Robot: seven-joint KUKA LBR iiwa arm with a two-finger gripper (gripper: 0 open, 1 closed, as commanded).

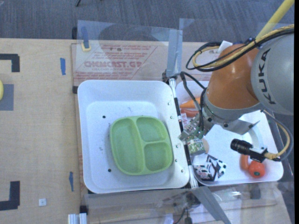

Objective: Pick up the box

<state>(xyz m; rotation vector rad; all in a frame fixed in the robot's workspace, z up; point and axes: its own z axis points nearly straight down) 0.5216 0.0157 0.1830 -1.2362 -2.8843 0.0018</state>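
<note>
Surface: wood-toned surface [37, 139] carries two white bins side by side, grey floor beyond.
Claw: claw [195, 133] hangs low over the right bin [273, 171], close to its left wall, under the orange band of the arm [233, 85]; how far it is open I cannot tell.
Box: small box [196, 146] with green print lies just below the claw, near the wall; not seen between anything.
Near it: black-and-white item [210, 167] just beyond, orange item [254, 168] well apart, carrot-like piece [190, 104] partly under the arm.
Left bin: left bin [88, 125] holds a green tray [140, 144].
Risk: the box sits tight to the wall, so a closing claw likely strikes the rim or pushes the box aside; clutter may get caught too.
</note>
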